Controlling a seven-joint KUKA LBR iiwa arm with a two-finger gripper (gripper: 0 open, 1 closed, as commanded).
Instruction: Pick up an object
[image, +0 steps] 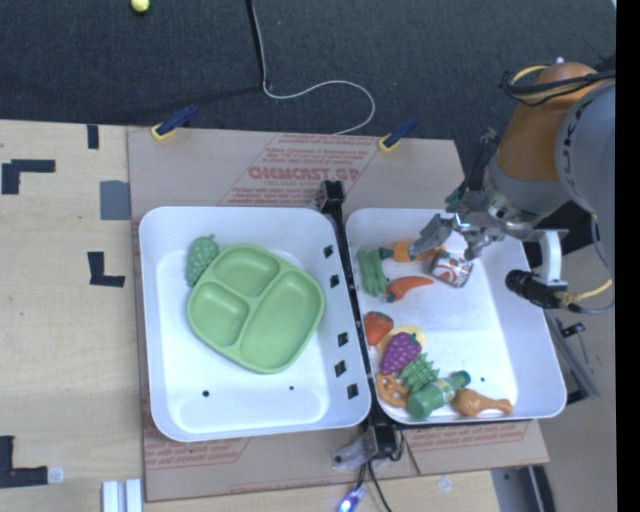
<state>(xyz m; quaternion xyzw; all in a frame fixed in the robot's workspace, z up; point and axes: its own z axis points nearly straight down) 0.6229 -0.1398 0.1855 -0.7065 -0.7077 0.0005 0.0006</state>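
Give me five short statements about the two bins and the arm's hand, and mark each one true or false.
1. The green divided plate lies in the left bin. True.
2. The hand hovers over the left bin. False: it is over the upper part of the right bin.
3. A purple bunch of grapes lies in the right bin. True.
4. The green plate holds an orange carrot. False: its compartments hold no carrot; the orange carrot lies in the right bin.
5. A small green bunch sits at the plate's upper left edge. True.
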